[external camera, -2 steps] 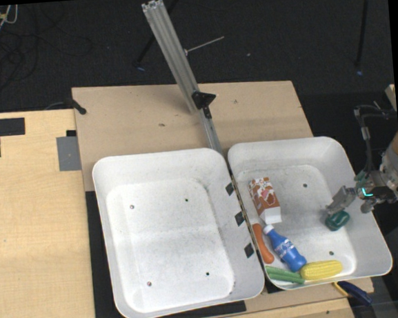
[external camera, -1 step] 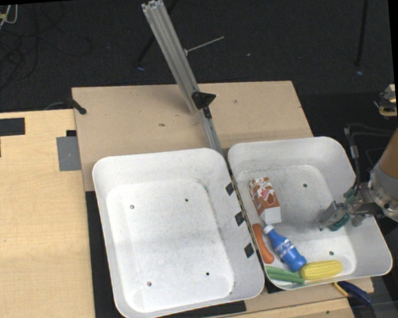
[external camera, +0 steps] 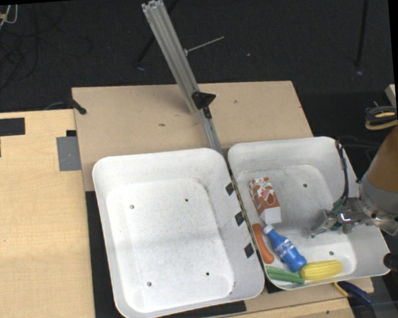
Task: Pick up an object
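Blue bottle [external camera: 286,248] — white cap, lying flat; gripper [external camera: 323,228] state unclear, nothing visibly held

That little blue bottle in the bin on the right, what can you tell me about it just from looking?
The blue bottle looks like a small plastic toy. Its body is bright blue with a white cap end pointing up and to the left. It lies on its side, at a slant, on the floor of the right bin, near that bin's front left corner. An orange stick-shaped piece lies close along its left, and a yellow corn cob sits just past its lower end. The gripper is off to its right, apart from it.
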You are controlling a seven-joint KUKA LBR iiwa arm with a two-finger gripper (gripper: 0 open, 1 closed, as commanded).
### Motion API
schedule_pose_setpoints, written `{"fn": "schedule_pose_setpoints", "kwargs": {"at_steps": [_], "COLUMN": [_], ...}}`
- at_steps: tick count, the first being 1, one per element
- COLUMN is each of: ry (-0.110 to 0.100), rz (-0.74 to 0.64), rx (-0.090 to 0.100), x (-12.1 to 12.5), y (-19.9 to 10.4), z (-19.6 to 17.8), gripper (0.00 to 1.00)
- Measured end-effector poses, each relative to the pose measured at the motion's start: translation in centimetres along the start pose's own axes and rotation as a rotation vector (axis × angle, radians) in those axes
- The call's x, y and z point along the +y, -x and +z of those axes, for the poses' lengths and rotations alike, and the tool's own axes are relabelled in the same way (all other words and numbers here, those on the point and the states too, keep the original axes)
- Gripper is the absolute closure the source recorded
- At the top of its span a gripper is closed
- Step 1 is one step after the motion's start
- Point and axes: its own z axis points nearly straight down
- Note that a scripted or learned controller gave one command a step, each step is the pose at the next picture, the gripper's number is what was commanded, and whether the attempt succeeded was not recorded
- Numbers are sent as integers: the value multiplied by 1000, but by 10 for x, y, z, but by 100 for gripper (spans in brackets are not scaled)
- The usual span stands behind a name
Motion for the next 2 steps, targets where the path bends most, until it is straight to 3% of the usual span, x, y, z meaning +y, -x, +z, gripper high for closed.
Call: {"fn": "schedule_pose_setpoints", "kwargs": {"at_steps": [1,2], "ry": [6,6], "rz": [1,7], "rx": [-2,-1], "x": [1,0], "y": [-1,0], "z": [17,7], "gripper": [0,100]}}
